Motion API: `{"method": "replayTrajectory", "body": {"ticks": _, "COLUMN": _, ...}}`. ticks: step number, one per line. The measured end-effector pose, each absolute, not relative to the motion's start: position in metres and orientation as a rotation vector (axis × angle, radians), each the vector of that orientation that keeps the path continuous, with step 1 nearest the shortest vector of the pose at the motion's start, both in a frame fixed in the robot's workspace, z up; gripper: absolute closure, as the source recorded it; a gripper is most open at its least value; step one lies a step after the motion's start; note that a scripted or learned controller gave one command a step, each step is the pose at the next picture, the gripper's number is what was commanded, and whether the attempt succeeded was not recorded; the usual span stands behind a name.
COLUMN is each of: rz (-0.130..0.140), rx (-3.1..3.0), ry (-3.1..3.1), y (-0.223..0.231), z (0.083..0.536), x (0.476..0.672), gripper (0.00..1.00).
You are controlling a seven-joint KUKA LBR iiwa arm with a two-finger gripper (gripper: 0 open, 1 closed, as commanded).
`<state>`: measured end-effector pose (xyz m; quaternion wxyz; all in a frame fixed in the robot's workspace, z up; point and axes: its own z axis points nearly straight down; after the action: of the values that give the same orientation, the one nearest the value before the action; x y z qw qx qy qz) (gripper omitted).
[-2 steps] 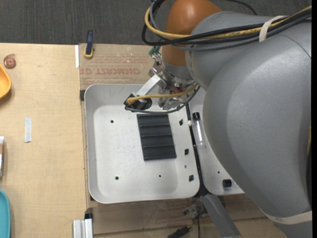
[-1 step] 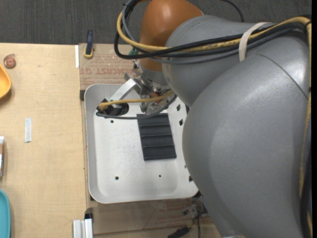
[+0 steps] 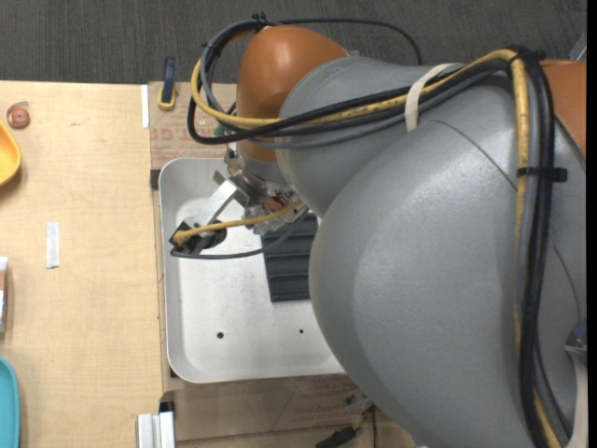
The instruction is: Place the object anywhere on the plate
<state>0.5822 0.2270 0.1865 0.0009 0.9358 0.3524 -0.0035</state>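
My grey arm [image 3: 420, 250] reaches in from the right and covers most of the view, its orange band [image 3: 280, 63] above the wrist. Below the wrist, a dark ribbed block that looks like my gripper [image 3: 287, 267] hangs over the white bin [image 3: 215, 334]. A yellow and black cable loop [image 3: 198, 235] droops from the wrist over the bin's left part. On the bench's left edge, a yellow-orange curved dish [image 3: 6, 157] is partly cut off. Whatever sits under the gripper is hidden by the arm.
The wooden bench [image 3: 84, 325] lies left of the bin. On it are a small reddish round piece [image 3: 17, 115], a short white strip [image 3: 52, 245] and a teal edge [image 3: 6, 404] at the bottom left. A blue-handled tool [image 3: 168, 80] lies behind the bin.
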Motion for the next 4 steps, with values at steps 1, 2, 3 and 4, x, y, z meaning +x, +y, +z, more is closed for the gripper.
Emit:
{"method": "replayTrajectory", "body": {"ticks": 1, "rz": -0.010, "rx": 2.707, "ry": 1.595, "y": 0.222, "z": 0.090, "x": 0.575, "gripper": 1.00}}
{"method": "replayTrajectory", "body": {"ticks": 2, "rz": 0.018, "rx": 2.870, "ry": 1.282, "y": 0.151, "z": 0.098, "x": 0.528, "gripper": 1.00}}
{"method": "replayTrajectory", "body": {"ticks": 3, "rz": 0.018, "rx": 3.060, "ry": 0.717, "y": 0.127, "z": 0.097, "x": 0.540, "gripper": 1.00}}
{"method": "replayTrajectory", "body": {"ticks": 4, "rz": 0.007, "rx": 3.059, "ry": 0.713, "y": 0.125, "z": 0.094, "x": 0.538, "gripper": 0.00}}
